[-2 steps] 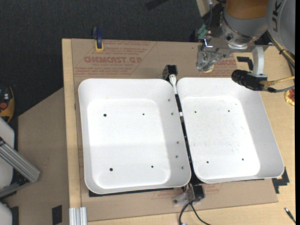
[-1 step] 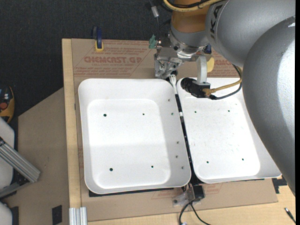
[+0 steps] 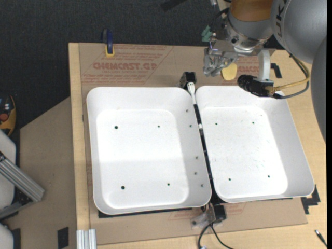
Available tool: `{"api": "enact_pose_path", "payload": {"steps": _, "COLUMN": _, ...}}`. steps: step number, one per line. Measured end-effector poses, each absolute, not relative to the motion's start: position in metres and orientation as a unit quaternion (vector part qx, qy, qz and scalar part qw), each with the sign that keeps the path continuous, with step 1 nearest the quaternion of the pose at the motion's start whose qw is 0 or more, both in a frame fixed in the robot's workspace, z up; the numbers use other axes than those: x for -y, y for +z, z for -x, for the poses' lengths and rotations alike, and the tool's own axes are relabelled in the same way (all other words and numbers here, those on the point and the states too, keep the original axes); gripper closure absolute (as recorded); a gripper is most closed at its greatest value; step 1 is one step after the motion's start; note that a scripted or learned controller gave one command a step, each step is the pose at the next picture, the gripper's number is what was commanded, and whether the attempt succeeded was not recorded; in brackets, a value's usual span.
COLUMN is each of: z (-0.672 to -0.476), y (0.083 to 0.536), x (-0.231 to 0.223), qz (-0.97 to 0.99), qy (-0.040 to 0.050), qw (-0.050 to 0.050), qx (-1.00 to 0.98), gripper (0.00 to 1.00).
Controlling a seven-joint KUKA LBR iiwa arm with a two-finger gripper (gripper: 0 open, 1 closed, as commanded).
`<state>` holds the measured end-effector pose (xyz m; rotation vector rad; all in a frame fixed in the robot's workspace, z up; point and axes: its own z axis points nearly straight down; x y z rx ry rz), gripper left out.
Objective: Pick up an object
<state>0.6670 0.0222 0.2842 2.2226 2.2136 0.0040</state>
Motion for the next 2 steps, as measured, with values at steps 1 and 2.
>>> {"api": "enact_pose_path", "payload": {"steps": 1, "z": -0.667, "y": 0.331, "x": 0.014, "qz": -0.708, "qy": 0.0017, "qw": 0.003, "qx": -0.706, "gripper": 1.00}}
{"api": "enact_pose_path", "payload": {"steps": 2, "z": -0.665, "y": 0.264, "x": -0.074, "qz": -0.705, "qy": -0.0016, "qw": -0.003, "qx": -0.709, "gripper": 1.00}}
